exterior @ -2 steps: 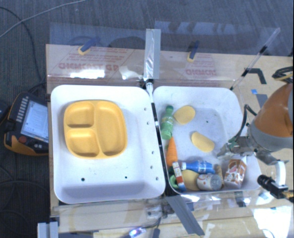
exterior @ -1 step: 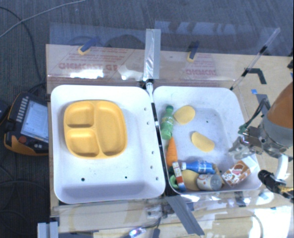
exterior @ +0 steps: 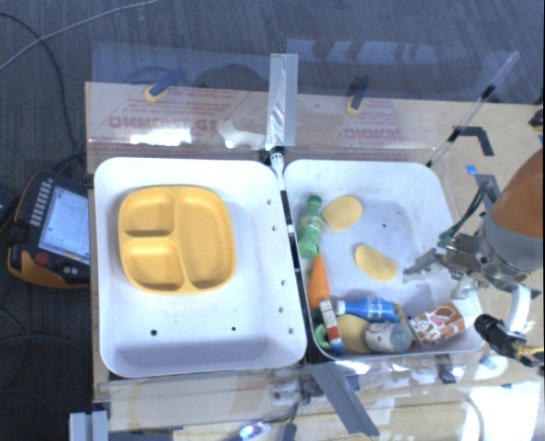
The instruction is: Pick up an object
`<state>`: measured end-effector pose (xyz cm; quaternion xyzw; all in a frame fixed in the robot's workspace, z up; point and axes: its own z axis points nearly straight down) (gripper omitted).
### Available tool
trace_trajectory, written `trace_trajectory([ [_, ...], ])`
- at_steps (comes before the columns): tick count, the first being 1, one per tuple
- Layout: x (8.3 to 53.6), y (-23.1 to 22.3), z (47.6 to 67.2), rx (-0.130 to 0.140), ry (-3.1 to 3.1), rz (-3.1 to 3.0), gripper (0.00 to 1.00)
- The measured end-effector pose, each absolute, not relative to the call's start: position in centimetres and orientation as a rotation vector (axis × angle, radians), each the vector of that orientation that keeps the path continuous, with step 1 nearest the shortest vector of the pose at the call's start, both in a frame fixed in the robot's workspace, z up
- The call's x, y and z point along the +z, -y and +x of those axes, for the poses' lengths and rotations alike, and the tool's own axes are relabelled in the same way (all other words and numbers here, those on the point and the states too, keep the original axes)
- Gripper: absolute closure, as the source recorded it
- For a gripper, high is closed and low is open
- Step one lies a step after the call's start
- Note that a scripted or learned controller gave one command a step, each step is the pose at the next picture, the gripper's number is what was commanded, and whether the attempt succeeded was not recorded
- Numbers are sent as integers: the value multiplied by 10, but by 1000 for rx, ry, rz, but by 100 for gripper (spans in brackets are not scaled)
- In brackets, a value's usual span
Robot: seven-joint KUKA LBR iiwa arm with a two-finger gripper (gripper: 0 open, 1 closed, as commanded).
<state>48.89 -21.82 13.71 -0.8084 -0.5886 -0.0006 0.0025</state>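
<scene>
Objects crowd right bin (exterior: pixel 410 175) near edge: bottle (exterior: pixel 371 308), carrot (exterior: pixel 319 281), carton (exterior: pixel 436 323). Open room at far right corner. Gripper (exterior: pixel 447 257) over right rim; open or closed, cannot tell.

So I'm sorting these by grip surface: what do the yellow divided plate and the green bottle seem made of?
Yellow divided plate: likely molded plastic, matte; even color, rounded compartment ridges, soft sheen. Green bottle: probably plastic, somewhat glossy, though too small to be sure.

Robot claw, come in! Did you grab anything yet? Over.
Claw at right bin's right wall, nothing seen held. Nearest: flat yellow chip-shaped toy, untouched. Red-and-white packet just below claw.
</scene>
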Motion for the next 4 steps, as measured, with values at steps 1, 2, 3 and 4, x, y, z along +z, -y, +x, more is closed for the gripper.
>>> trace_trajectory([
  [1, 135, 164, 483, 6, 1967, -2446, 0],
  [2, 90, 132, 486, -4, 2039, -2403, 0],
  [3, 90, 120, 490, -8, 2001, -2440, 0],
  [4, 111, 153, 485, -1, 2050, -2384, 0],
])
